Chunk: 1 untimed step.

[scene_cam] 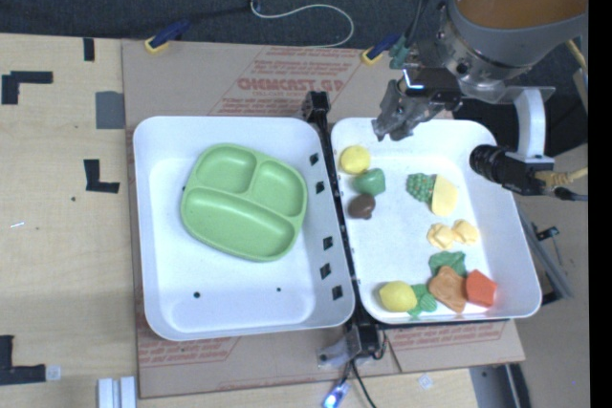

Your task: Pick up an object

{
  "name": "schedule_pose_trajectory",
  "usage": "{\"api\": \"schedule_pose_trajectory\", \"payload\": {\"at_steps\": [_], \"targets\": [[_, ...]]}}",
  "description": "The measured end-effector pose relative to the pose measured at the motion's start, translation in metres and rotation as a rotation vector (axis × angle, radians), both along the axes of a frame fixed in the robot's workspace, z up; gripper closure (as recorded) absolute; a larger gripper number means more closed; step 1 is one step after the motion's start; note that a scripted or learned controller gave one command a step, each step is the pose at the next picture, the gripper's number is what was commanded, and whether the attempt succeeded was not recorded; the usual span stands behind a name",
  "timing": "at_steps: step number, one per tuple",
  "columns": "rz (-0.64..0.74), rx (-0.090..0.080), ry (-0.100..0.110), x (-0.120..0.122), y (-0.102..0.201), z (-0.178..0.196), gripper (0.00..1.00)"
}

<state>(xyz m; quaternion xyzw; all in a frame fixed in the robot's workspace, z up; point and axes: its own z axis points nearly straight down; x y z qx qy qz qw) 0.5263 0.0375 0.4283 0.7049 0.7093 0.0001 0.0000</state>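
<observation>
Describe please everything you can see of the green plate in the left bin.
The green plate looks like smooth matte plastic, light green, with rounded corners. Raised ridges split it into three compartments, one long and two smaller, all bare. It lies right side up, turned at a slant, on the floor of the left bin, toward the far end. Nothing else touches it.
</observation>
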Motion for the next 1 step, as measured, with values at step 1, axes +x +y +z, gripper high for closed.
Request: {"api": "schedule_pose_trajectory", "payload": {"at_steps": [1], "targets": [[0.000,-0.001,0.005,-0.0398,0.0436,0.0157,1.00]]}}
